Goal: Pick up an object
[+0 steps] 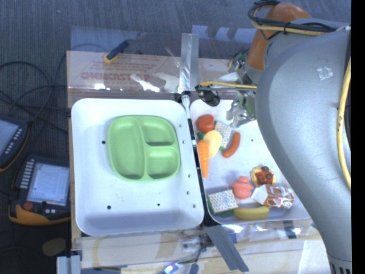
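Note:
The right bin (251,153) holds several toy foods. A red tomato (205,121), a yellow pear (212,142), an orange carrot (203,158) and a red sausage (231,144) lie near its far left. Toward the front lie a pink piece (242,188), a dark round pastry (262,176), a checkered packet (222,200), a banana (251,213) and a red-and-white piece (277,197). My gripper (238,112) hangs low over the bin's far end, just right of the tomato and above the sausage. The grey arm (308,124) hides the bin's right part.
The left bin (91,198) carries a green divided plate (144,147). A clear divider wall (188,67) and a cardboard panel (120,76) stand behind the bins. Cables and a teach pendant (40,187) lie on the floor at the left.

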Controlling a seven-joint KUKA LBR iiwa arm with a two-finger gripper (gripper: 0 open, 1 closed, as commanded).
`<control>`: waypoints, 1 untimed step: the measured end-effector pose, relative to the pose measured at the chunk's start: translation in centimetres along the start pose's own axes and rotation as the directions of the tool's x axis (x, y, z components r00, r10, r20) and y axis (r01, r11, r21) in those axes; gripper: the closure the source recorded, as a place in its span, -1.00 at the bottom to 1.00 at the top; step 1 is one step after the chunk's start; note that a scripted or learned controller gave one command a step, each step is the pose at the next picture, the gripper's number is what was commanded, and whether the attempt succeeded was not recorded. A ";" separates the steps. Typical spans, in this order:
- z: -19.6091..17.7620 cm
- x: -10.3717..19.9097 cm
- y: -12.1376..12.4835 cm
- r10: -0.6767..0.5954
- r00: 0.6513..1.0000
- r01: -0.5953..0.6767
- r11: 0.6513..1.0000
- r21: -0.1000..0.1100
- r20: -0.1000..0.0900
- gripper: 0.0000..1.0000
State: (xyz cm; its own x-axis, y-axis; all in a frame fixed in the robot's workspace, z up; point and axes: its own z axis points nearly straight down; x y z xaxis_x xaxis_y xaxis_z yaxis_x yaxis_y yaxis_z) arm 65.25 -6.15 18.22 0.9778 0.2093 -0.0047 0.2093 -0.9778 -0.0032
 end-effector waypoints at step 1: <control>-2.5 0.4 -0.9 0.002 1.000 -0.002 1.000 0.000 0.000 1.00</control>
State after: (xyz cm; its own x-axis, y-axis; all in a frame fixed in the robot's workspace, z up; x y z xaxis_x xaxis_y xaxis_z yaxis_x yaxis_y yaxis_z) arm 65.46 -5.18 20.67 0.9783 0.2073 -0.0048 0.2073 -0.9783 -0.0030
